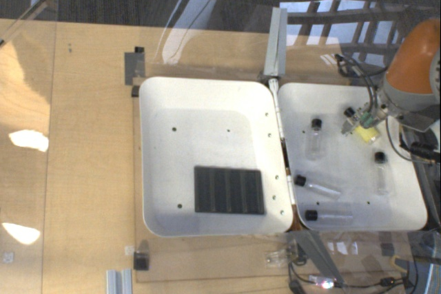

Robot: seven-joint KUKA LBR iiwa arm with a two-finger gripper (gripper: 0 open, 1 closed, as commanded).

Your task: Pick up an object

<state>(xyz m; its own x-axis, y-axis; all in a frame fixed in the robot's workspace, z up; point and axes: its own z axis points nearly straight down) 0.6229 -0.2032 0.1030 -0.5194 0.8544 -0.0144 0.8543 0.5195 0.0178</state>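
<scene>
Over the right white bin (413, 217), from my overhead camera, I see the grey arm's gripper (360, 122) near the far edge, touching a small yellow-green object (366, 133); grip state I cannot tell. Clear plastic vials with black caps lie nearby. The nearest vial (315, 138) lies left of the gripper, its long axis running near-to-far.
</scene>
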